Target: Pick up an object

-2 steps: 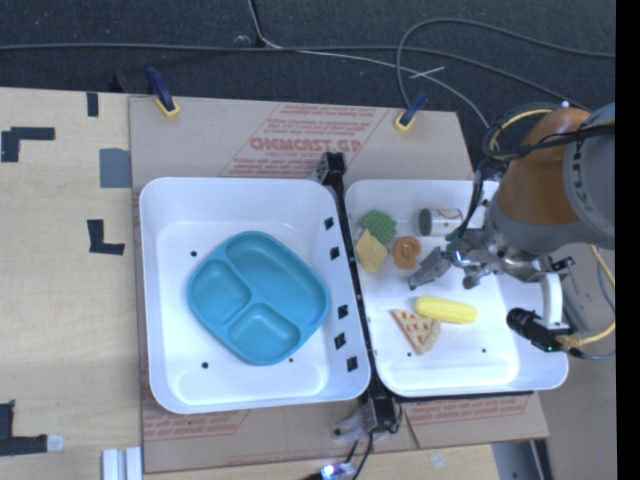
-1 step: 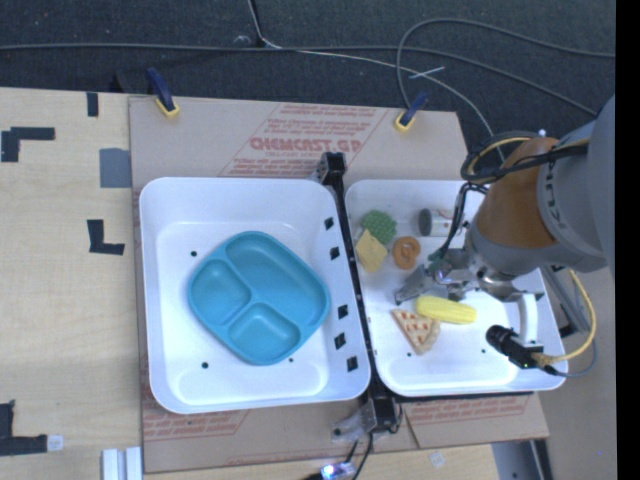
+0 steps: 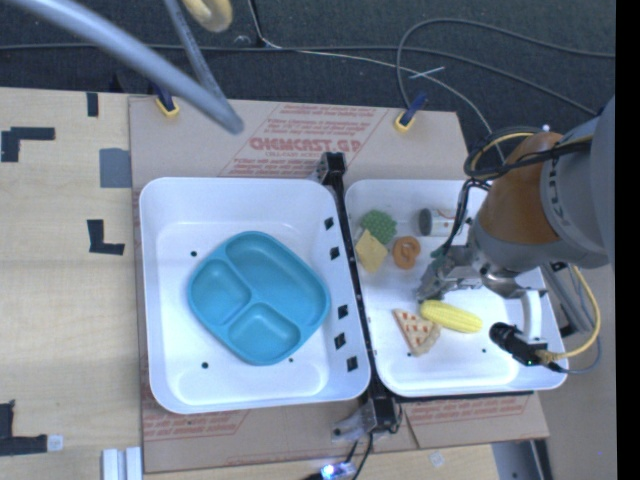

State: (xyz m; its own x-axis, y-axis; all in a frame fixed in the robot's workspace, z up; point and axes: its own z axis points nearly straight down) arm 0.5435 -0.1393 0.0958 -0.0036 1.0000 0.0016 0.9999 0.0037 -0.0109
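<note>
We see the gripper [image 3: 437, 283] low in the right bin [image 3: 395, 373], just above the corn cob [image 3: 452, 317]. We cannot tell the jaws' state. Blue plate [image 3: 258, 296] sits mid left bin [image 3: 160, 298].

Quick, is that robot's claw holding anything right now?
Gripper: cannot be told; it sits low in the right bin, just above the corn.

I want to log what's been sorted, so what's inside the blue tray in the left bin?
Nothing shows in the blue tray: all three compartments look bare. The bin floor under it is covered. The toy food sits in the other bin.
</note>
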